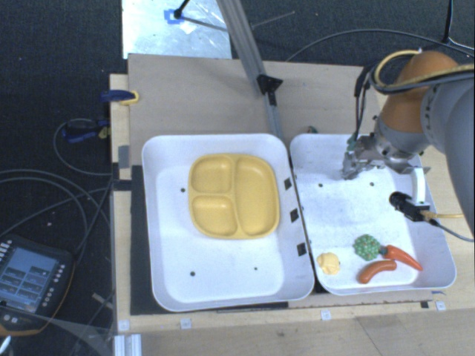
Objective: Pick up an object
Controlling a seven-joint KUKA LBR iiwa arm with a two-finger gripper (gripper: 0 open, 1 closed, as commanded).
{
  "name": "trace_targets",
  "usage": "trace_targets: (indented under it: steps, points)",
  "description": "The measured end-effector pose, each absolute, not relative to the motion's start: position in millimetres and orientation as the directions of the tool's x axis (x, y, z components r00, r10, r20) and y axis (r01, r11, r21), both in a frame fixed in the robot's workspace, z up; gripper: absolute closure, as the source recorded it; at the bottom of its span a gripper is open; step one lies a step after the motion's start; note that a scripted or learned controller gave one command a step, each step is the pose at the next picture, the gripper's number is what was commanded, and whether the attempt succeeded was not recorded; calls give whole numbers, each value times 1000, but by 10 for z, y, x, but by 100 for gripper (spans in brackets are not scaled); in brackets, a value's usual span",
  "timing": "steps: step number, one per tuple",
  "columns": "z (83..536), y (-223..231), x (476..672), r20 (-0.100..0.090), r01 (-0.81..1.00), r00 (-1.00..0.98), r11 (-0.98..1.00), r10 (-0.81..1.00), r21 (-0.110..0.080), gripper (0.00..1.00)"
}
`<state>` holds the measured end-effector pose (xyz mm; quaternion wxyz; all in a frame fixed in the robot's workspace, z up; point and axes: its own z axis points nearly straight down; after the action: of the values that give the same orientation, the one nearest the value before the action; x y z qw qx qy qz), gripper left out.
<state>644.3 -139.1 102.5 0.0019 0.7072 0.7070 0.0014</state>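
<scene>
In the right bin [326, 199], near its front edge, lie a small yellow object [328, 262], a green broccoli-like piece [366, 246], an orange carrot [403, 256] and a red-orange sausage shape [375, 271]. My gripper [355, 166] hangs over the back part of the right bin, well away from these objects, with nothing seen between its fingers. The arm with its orange band [415, 80] comes in from the right.
The left bin [167, 273] holds a yellow divided plate [233, 196] with three compartments. A grey metal pole [245, 35] slants across the back of the bench. A black fitting [407, 205] on the arm hangs over the right bin's right side.
</scene>
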Motion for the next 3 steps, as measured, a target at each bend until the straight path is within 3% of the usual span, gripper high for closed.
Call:
trace_targets:
  steps: [2, 3]
  points:
    - [2146, -1481, 6442, -2, 1000, -5, 5, 1000, 9, 100]
    - [2099, -874, 6466, 2, 1000, -11, 11, 1000, 1, 100]
